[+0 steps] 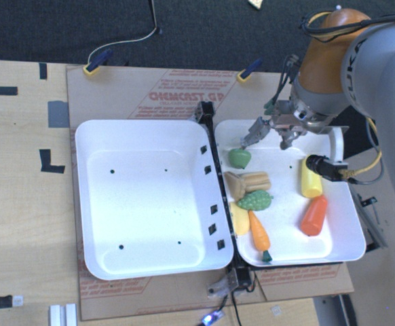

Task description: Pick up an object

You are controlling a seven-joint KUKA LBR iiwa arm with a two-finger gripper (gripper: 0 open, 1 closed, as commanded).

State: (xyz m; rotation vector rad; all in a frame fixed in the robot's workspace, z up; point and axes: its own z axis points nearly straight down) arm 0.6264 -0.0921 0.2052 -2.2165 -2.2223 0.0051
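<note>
two white bins sit side by side on cardboard. the left bin [143, 195] fills the frame's centre left. the right bin [340, 246] holds a green round item [239, 158], a tan piece [250, 181], a green bumpy item [255, 200], a carrot [259, 231], a yellow item [310, 182] and a red-orange item [313, 216]. the gripper [273, 135] hangs over the right bin's upper part, fingers spread, nothing between them.

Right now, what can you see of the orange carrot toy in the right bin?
The orange carrot toy looks like smooth moulded plastic, with a tapered orange body and a small dark green tip at its lower end. It lies flat on the floor of the right white bin, near the front left, running slightly diagonally. Its upper end touches or sits under the bumpy green toy, and a pale yellow piece lies against its left side. The gripper is well away.
</note>
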